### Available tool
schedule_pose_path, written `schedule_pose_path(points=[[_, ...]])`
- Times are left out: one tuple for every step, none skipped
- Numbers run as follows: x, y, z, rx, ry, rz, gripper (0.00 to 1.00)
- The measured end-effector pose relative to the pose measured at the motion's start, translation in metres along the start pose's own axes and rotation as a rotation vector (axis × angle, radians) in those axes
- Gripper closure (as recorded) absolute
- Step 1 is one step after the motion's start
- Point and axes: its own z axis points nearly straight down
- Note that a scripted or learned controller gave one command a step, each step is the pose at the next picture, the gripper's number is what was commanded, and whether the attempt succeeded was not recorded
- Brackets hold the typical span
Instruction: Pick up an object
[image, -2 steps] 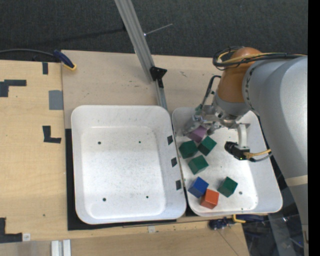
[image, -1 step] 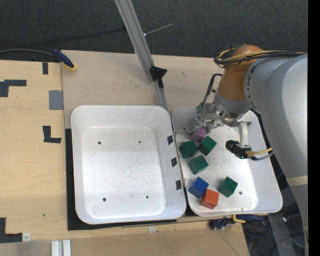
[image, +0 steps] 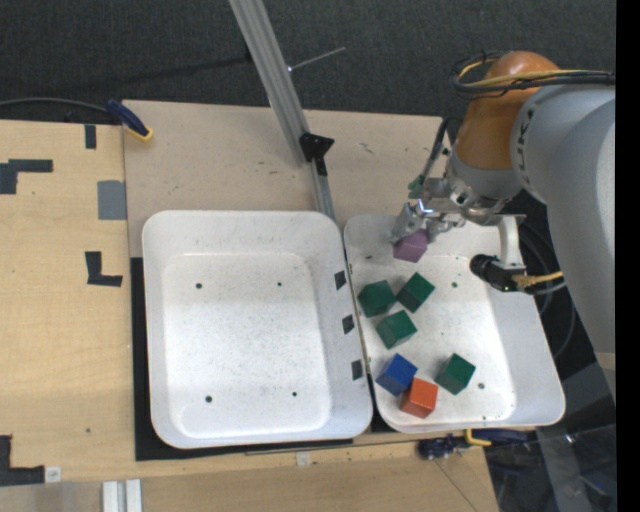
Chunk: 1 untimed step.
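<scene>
Purple block sits clenched in the jaws of the gripper at the right bin's twelve o'clock end, green blocks toward six.

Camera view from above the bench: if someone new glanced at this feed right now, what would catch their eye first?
Probably the big grey arm with its orange band reaching in at upper right, its gripper low over the far end of the right bin with a purple block right at its tip. Next, the cluster there: four green blocks, a blue block and an orange block.
</scene>
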Motion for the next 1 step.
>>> schedule_pose_path(points=[[0.0005, 0.0011, -0.0487, 0.001, 0.000, 0.000, 1.00]])
